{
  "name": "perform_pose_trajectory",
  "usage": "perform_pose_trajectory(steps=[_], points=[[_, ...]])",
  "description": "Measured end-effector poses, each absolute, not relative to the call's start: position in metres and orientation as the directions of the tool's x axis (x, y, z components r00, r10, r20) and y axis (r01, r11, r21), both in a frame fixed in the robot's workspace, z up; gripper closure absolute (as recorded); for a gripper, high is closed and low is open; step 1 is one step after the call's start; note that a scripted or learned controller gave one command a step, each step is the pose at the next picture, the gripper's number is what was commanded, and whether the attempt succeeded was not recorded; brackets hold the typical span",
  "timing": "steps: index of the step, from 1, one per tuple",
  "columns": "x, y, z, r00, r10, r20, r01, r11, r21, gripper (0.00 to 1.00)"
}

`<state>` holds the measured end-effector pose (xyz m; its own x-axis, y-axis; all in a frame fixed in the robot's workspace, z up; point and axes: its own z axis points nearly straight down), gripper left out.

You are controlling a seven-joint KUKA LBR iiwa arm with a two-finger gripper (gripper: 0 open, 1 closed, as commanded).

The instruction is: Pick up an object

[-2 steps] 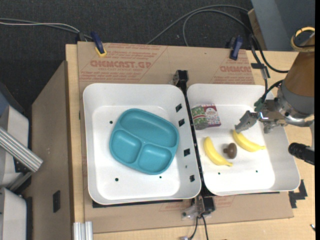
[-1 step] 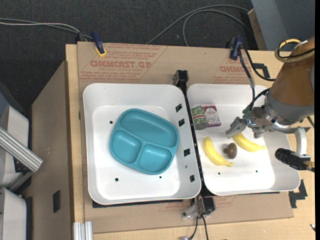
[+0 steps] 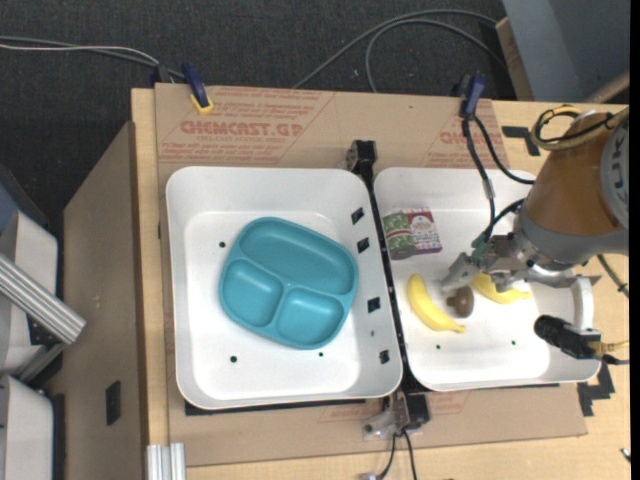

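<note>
In the right bin (image 3: 500, 368), a yellow banana (image 3: 432, 307) lies near the left wall. A small brown rounded object (image 3: 460, 301) sits against the banana's right side. A second yellow piece (image 3: 500, 289) lies just right of that, partly hidden under the arm. A green and pink packet (image 3: 411, 232) rests toward the bin's back left. My gripper (image 3: 474, 270) hangs low over the bin, directly above the brown object and the second yellow piece. I see nothing held in it.
The left bin (image 3: 190, 268) holds a teal divided plate (image 3: 288, 281). A black divider (image 3: 378, 268) runs between the bins. Clamps and cables sit along the cardboard-covered bench's back edge (image 3: 300, 108).
</note>
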<state>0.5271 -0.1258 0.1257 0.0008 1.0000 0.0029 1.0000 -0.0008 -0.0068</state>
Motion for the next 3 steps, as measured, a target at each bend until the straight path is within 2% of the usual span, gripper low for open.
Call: perform_pose_trajectory(steps=[1,2,3], points=[[0.529,-0.126,0.139,0.000,1.000,0.002,1.000,0.000,0.000,1.00],[0.533,-0.128,0.183,-0.001,1.000,-0.001,1.000,0.001,0.004,1.00],[0.527,-0.134,0.235,0.000,1.000,-0.001,1.000,0.000,0.006,1.00]])
